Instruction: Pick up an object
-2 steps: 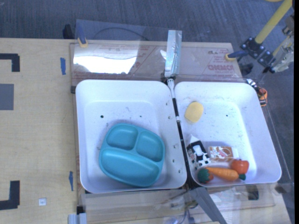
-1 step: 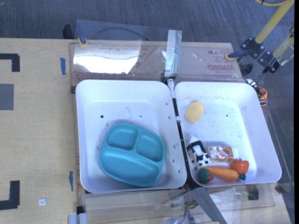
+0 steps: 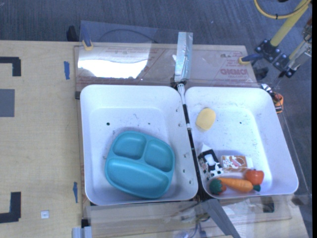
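The right bin (image 3: 277, 133) holds a yellow lemon-like piece (image 3: 205, 118) near its upper left. Along its near edge lie a black-and-white cow-patterned toy (image 3: 210, 163), a small tan packet with a red print (image 3: 233, 162), an orange carrot with a green top (image 3: 236, 184) and a red tomato-like piece (image 3: 254, 176). The left bin (image 3: 94, 113) holds a teal divided plate (image 3: 140, 163), upside up, toward its near side.
A clear plastic panel (image 3: 119, 58) and a metal divider post (image 3: 184, 56) stand behind the bins. Blue clamps and yellow cable (image 3: 282, 29) sit at the top right. Wooden bench surface (image 3: 34, 148) stretches to the left.
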`<action>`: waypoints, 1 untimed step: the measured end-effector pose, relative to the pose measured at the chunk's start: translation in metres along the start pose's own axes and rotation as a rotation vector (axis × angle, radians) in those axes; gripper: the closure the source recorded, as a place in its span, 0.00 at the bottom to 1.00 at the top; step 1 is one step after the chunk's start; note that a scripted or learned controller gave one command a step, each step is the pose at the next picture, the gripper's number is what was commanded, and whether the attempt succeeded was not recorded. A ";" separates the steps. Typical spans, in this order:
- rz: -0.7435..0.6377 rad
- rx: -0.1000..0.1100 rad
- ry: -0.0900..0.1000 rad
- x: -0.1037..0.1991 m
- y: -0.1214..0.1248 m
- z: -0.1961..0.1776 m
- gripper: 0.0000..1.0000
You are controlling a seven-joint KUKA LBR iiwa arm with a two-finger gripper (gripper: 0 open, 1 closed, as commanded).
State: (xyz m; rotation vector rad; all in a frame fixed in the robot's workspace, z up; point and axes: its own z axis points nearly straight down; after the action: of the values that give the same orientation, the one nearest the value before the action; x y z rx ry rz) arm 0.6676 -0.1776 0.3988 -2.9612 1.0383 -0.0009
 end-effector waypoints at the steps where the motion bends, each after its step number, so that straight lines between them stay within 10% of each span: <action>1: -0.307 0.000 0.003 0.010 0.048 -0.006 1.00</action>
State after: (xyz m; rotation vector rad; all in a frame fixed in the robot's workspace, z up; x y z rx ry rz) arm 0.6454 -0.2215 0.4047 -3.0861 0.5727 -0.0067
